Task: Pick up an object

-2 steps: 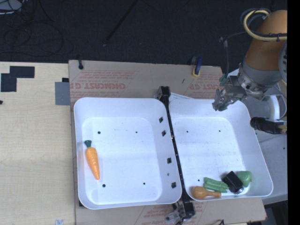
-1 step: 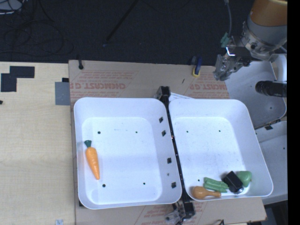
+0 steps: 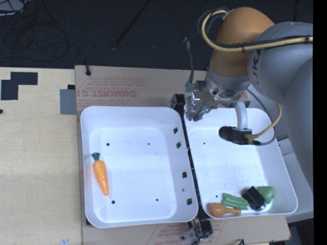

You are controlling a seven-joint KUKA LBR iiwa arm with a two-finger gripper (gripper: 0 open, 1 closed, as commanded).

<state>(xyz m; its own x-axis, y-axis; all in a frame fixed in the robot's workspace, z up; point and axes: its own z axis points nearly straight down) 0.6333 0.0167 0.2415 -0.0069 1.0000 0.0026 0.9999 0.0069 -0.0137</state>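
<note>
The arm [image 3: 276, 60] enters from the right of the frame and is cut off at the right edge; its orange band sits at upper centre-right, wrapped by a yellow cable. The pincer [image 3: 195, 108] hangs at the upper end of the divide between the two bins, just right of centre in the upper half of the frame. Its metal parts are small, glinting and tangled with cabling, so I cannot tell how it stands. Nothing can be made out within it.

The left bin [image 3: 127, 119] holds a single toy carrot [image 3: 101, 174], lying lengthwise along the left wall in the lower left of the frame, green top pointing up the picture. It is well apart from the pincer, on the far side of that bin.

The right bin [image 3: 286, 162] has its upper right corner hidden by the arm. A cluster lies along its bottom wall, at lower right: an orange pear-shaped piece [image 3: 223, 210], a green pod [image 3: 235, 201] touching it, a black block [image 3: 254, 197] and a green leafy piece [image 3: 266, 192] partly behind the block. The exact nature of these items is hard to make out. All are well apart from the pincer, at the opposite end of that bin.

A black fitting [image 3: 232, 134] on a cable hangs over the upper part of the right bin.
</note>
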